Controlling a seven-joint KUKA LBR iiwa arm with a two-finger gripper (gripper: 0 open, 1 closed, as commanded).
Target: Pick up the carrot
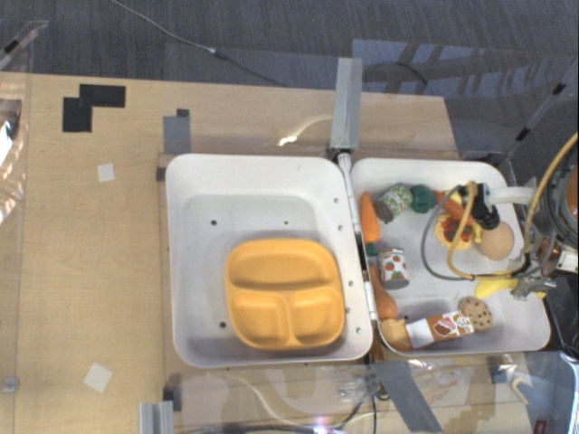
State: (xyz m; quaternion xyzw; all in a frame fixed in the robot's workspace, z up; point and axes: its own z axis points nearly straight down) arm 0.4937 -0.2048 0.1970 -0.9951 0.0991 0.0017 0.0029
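Now, going from the left, the left white bin (pixel 194 242) held a yellow divided tray (pixel 284 293), which sat low and a little right of that bin's middle. Taking the carrot (pixel 369 219) as the landmark: it lay in the right white bin (pixel 516 333), hard against the wall shared with the left bin, its length running up and down the view. Just below it stood a small can (pixel 393 268) with a red-and-white label. Above and to its right lay another small can (pixel 395 202) on its side, a green toy (pixel 422 198) touching it. Farther below the carrot, near the bin's lower left corner, rested a brown rounded piece (pixel 387 306) and a tan one (pixel 394 334), with a flat packet (pixel 441 327) and a speckled cookie (pixel 475 313) beyond. Well to the carrot's right sat a tan egg-like thing (pixel 496 240) among looping cables. The gripper (pixel 543 278) (partly cut by the view's edge) hovered far right of the carrot, well apart from it; whether its fingers were parted or closed could not be told.
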